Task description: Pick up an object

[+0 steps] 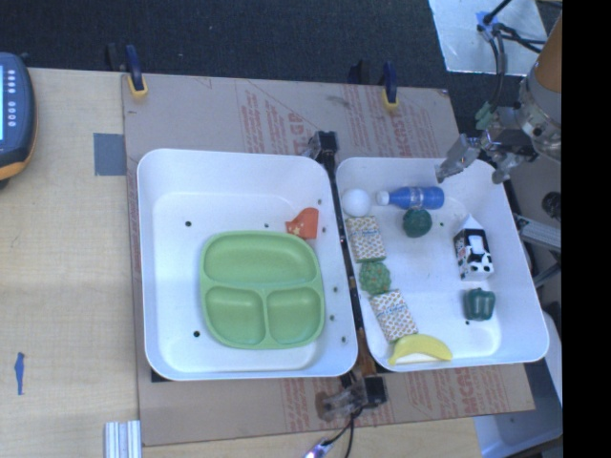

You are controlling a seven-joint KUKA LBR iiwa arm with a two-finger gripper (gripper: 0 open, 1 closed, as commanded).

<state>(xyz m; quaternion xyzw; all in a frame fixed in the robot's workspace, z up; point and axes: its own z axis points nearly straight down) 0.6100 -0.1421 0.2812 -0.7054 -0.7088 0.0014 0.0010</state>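
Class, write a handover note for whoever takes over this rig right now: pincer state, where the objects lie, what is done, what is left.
Pincer: open, holding nothing, above the right bin's far right corner.
Right bin: blue bottle and white ball at the far end, dark green ball, cow-print carton, green pepper, two patterned packets with a green lump between, banana at the near edge.
Left bin: green divided plate, orange piece beside it.
Done: nothing lifted.
Left: descend, grasp one object (the bottle looks nearest), lift.
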